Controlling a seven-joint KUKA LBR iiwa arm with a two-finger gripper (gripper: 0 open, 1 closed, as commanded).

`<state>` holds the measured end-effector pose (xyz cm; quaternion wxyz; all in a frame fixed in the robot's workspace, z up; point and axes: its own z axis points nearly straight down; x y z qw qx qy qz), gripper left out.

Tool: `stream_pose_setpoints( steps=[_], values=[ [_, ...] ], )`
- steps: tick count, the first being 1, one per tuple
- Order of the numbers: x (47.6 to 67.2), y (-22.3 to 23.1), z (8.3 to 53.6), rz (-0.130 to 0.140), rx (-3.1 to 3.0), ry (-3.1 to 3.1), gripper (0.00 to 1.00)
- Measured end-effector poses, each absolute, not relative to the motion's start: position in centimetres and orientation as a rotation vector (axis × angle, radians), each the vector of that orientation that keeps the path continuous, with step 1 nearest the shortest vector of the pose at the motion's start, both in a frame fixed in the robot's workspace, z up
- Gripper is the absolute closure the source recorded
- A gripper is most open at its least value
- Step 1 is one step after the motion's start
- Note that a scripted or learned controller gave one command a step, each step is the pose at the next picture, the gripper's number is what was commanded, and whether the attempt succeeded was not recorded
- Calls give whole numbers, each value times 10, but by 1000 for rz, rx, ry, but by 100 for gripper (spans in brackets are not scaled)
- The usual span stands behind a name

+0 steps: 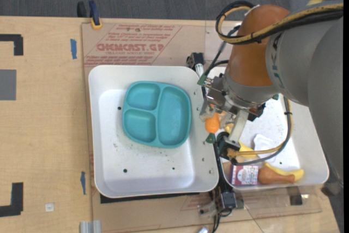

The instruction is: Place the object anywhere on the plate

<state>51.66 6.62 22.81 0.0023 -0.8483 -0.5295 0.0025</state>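
Between the two bins, right at the gripper's (217,124) tip, sits a small orange object (211,125), close against the fingers and above the rim where the left bin (103,133) meets the right bin (313,169). Whether the fingers are pinching it or merely standing beside it, I cannot tell, since the wrist and cables cover them. To its left, well apart from it, a teal plate (157,114) with three compartments lies flat in the left bin, slightly toward the far side. Below the gripper, in the right bin, lie a pink and white packet (245,175), a yellow and tan toy (279,174) beside it, and something white (264,142) just above them. Over that bin leans the grey arm (311,57) with its orange band (253,49).
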Motion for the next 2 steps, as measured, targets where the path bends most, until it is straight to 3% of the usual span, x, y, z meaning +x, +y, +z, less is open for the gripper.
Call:
stream_pose_setpoints(
  steps=[1,2],
  values=[
    [544,137,228,1,-2708,-1588,100],
    [544,134,229,3,-2713,-1585,0]
  ],
)
